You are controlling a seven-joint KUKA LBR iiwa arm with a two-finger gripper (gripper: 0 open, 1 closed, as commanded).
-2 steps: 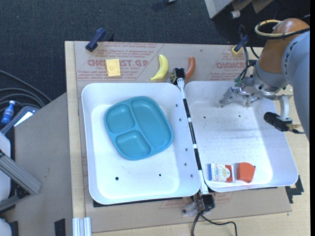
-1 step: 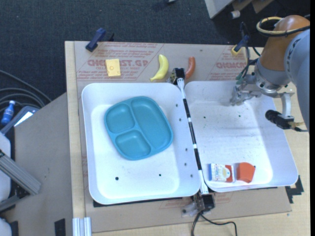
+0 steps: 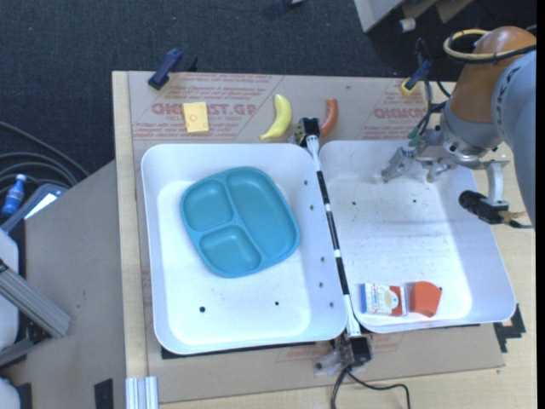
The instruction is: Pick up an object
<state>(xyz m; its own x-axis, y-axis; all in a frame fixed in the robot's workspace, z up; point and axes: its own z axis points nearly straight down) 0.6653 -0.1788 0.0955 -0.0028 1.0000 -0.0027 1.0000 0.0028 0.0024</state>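
Carton (image 3: 398, 299), the small orange-and-white one, lies flat at the right bin's (image 3: 477, 245) near edge, well apart from the gripper (image 3: 415, 164) hovering spread and empty at the far end; likely risk: fingers pinch it against the rim and it slips.

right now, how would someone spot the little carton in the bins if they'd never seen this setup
Look at the right white bin, the one without the blue plate. Along its near edge lies a small carton, white and blue at one end, orange at the other.
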